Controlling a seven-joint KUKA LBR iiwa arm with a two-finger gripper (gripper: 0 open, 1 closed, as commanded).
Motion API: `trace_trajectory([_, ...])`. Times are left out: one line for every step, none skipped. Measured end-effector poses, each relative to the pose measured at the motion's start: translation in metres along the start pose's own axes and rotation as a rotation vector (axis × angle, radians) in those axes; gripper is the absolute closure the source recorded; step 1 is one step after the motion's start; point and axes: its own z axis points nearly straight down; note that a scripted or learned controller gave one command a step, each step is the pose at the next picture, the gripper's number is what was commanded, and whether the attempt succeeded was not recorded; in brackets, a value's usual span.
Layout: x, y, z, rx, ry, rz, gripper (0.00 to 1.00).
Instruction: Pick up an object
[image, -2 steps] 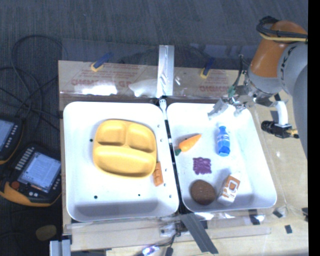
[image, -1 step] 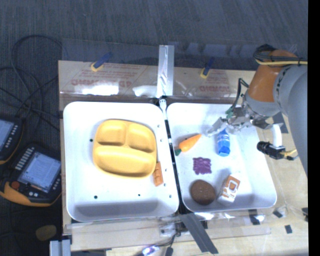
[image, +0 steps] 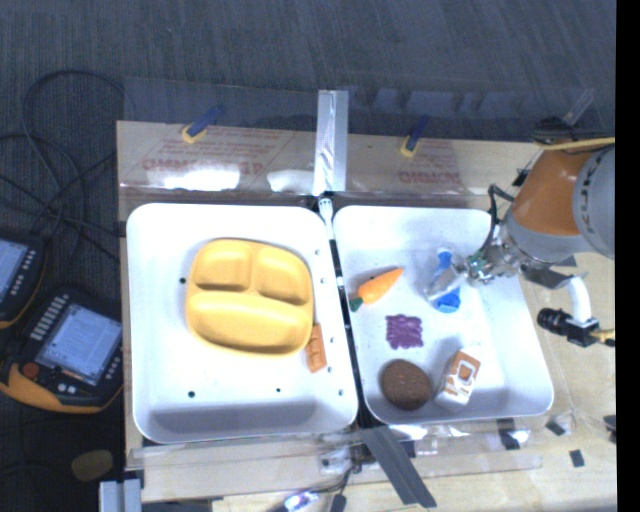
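I can't tell how my gripper (image: 452, 278) is set; it sits low over a blue object (image: 446, 296) in the right bin (image: 520, 345), toward its far edge. Nothing looks lifted yet, so the pick remains.

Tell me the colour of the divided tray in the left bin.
Yellow: the divided tray shows plainly in the camera view, lying in the left bin.

Wooden bench (image: 585, 400); two white bins (image: 150, 400) (image: 520, 390) side by side on it
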Motion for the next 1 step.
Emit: trace_trajectory([-0.0018,-0.0007,-0.0083,0.001,-0.006,0.001,1.0])
